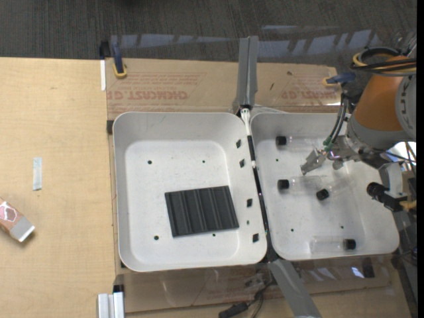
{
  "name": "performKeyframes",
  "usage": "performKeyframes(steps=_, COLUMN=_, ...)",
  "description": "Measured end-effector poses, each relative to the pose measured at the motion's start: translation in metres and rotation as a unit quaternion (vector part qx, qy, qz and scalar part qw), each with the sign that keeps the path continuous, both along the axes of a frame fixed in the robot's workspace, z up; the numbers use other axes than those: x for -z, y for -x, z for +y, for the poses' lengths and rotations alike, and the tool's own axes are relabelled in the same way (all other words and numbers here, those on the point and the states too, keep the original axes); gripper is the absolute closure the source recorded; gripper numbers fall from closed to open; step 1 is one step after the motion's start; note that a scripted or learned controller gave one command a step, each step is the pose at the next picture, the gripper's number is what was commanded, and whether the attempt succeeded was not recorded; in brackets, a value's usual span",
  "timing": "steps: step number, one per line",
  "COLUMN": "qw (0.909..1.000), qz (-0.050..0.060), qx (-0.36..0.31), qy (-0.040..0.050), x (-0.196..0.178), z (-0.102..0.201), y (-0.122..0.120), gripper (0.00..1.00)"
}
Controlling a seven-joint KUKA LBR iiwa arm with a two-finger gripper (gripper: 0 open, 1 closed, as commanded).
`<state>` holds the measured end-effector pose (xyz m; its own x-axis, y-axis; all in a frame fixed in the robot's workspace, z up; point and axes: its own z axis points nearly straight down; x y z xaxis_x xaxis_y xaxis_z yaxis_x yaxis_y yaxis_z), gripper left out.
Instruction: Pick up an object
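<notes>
A black ribbed rectangular pad point(201, 211) lies flat in the middle of the left bin point(132, 177). In the right bin point(371, 244) lie several small black pieces, among them one near the back point(281, 140), one at the left point(283, 185) and one in the middle point(322, 194). Faint clear plastic items rest near the bin's middle point(311, 179) and front point(321, 246). My gripper point(324, 165) hangs over the back middle of the right bin, just above and behind the middle black piece. It stands open, its metal fingers spread, and I see nothing between them.
A central divider ridge point(252, 177) separates the two bins. Behind them stands a cardboard wall point(172, 88). A wooden bench top point(53, 177) extends to the left, with a small packet point(14, 222) and a strip point(37, 173) on it. Cables and the arm's orange band point(377, 101) crowd the right edge.
</notes>
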<state>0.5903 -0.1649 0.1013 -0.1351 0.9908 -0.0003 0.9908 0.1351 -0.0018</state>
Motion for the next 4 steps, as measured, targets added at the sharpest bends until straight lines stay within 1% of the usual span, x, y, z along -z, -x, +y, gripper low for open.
performKeyframes(steps=1, qw=0.9999, qz=0.000, qx=-0.013, qy=-0.0004, x=0.010, z=0.003, y=0.042, gripper=0.00)
performKeyframes(steps=2, qw=0.9996, qz=-0.001, qx=-0.028, qy=0.0005, x=0.010, z=-0.022, y=-0.045, gripper=0.00)
performKeyframes(steps=3, qw=0.9996, qz=-0.001, qx=-0.030, qy=0.0014, x=0.000, z=-0.022, y=-0.045, gripper=1.00)
performKeyframes(steps=4, qw=0.9990, qz=-0.001, qx=-0.044, qy=0.0003, x=-0.107, z=0.054, y=-0.053, gripper=1.00)
